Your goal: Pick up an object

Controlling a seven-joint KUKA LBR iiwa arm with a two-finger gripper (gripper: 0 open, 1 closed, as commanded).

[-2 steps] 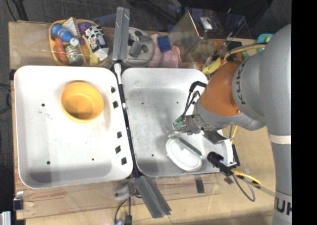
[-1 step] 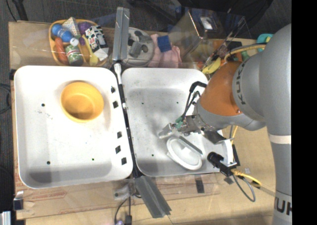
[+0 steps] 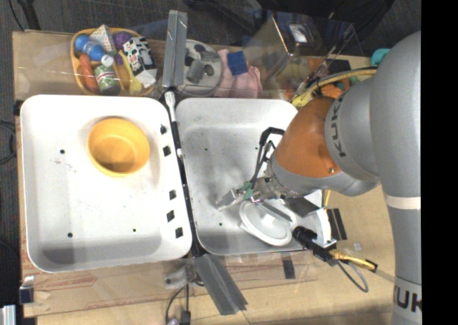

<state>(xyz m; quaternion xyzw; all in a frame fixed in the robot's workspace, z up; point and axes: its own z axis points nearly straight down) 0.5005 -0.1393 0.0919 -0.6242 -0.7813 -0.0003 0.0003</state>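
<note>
Two white bins side by side on the counter (image 3: 43, 51): left bin (image 3: 43, 195) and right bin (image 3: 215, 130), walls meeting along the middle. Down the left bin's right wall, a row of small black tabs (image 3: 172, 195).

In the left bin, in the far half and a little left of centre, a yellow bowl (image 3: 118, 146): upright, mouth up, apart from every wall. Around it, bare white floor with a few dark specks.

In the right bin, close to the near wall and right of centre, a white dish (image 3: 263, 226): lying on the floor, hollow side up, partly under the robot's wrist.

Reaching in from the right, the arm (image 3: 358, 137): grey, with its orange band hanging over the right bin's right half. At its end, the gripper (image 3: 237, 195), low over the bin floor near the middle, just beside the dish's far-left rim. Touching the dish or just short of it: cannot tell. Open or closed: cannot tell either, too small and blurred.

Along the counter's far edge, behind the bins:
- a yellow basket (image 3: 82, 76) crammed with small bright things, behind the left bin
- a grey toy (image 3: 200, 66), just right of the basket
- a blue block (image 3: 236, 62) on a pink cloth (image 3: 247, 84)
- a clear box (image 3: 300, 48), behind the right bin's far-right corner
</note>
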